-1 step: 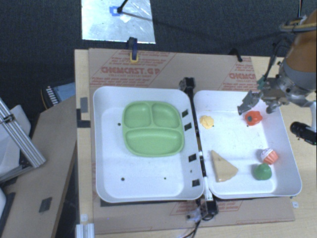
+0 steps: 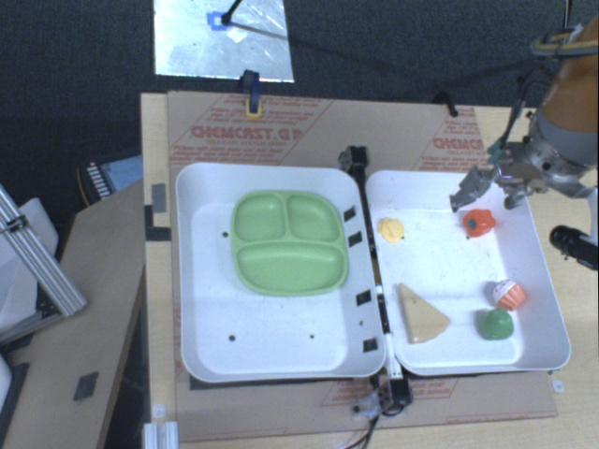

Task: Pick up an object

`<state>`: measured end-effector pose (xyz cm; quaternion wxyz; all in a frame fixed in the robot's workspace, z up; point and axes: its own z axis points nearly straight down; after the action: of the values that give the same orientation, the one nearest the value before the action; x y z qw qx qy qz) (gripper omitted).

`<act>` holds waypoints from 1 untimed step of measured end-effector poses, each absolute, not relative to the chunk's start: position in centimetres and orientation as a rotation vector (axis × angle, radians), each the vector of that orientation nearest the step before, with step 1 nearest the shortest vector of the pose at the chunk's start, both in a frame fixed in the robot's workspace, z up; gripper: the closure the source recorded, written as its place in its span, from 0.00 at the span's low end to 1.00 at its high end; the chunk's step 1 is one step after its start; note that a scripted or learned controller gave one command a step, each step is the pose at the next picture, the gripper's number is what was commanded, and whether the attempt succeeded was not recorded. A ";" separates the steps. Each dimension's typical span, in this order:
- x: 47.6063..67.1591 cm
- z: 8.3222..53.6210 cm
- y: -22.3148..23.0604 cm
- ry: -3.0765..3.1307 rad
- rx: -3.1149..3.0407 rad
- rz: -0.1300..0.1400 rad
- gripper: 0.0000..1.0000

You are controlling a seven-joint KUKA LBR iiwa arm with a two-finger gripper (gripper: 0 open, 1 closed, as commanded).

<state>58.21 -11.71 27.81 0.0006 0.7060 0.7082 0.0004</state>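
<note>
Gripper, jaws spread and holding nothing, poised at the far edge of the right bin just beside the red-orange toy; no grasp yet made, closing and lifting remain.

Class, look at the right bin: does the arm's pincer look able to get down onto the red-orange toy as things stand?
Probably yes. The pincer hangs just above and beside the red-orange toy, which lies apart from the other objects, though close to the right bin's far wall.
</note>
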 end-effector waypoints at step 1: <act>58.1 21.6 -11.5 2.224 2.221 -0.002 0.00</act>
<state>58.09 -11.55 21.60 -0.0008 0.7066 0.7076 -0.0005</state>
